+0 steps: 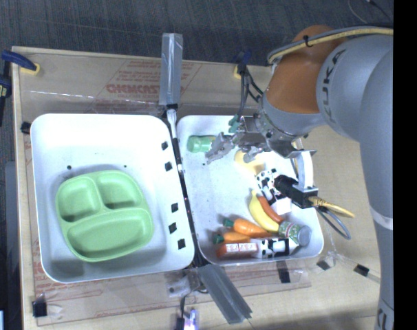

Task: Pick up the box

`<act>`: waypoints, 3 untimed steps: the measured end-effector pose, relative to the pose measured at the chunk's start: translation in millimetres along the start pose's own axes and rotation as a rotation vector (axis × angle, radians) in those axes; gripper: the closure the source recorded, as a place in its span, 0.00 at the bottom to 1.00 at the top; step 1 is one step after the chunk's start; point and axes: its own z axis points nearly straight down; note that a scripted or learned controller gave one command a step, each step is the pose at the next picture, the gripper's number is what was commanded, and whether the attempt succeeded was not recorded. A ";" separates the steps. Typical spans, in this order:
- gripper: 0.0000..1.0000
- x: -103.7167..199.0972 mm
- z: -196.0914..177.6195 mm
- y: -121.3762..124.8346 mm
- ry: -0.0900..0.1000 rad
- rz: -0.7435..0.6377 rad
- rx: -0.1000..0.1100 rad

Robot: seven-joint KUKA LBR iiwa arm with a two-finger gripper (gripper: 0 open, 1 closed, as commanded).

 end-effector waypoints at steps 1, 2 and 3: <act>0.00 -43.6 26.3 49.9 -0.001 0.152 -0.002; 0.00 -75.6 106.3 89.4 0.000 0.245 -0.008; 0.00 -75.3 106.2 89.5 0.000 0.245 -0.008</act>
